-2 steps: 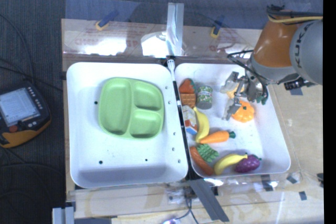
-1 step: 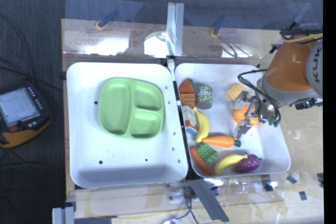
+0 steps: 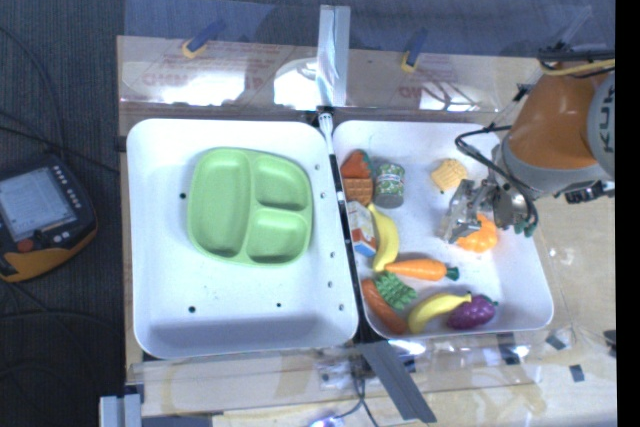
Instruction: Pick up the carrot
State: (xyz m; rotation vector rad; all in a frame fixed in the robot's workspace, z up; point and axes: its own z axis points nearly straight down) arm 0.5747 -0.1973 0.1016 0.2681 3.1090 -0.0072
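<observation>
Right bin (image 3: 520, 255): crowded, and I'm in it. The carrot (image 3: 418, 268) lies flat near the middle, green tip pointing right, a banana (image 3: 384, 240) just to its left.
Front of that bin: a second banana (image 3: 438, 308) touching a purple eggplant (image 3: 472, 312), with a green leafy piece (image 3: 394, 291) beside them.
Back of that bin: a small can (image 3: 388, 184) next to a reddish-orange item (image 3: 356, 177), and a yellow chunk (image 3: 449, 175) further right.
Left bin (image 3: 150, 245): one green divided tray (image 3: 250, 205), lying flat in it.
My pincer (image 3: 466, 222): down over an orange piece (image 3: 481, 237) on the right, above and to the right of the carrot, apart from it. How wide I'm open, I can't tell from this angle, nor whether I have anything.
Bench (image 3: 590, 265): pale wood, clear panels along the back edge.
Room: dark carpet all around; a handheld controller (image 3: 42, 210) lies on the floor to the left.
In the way: the banana sits close against the carrot's left end.
</observation>
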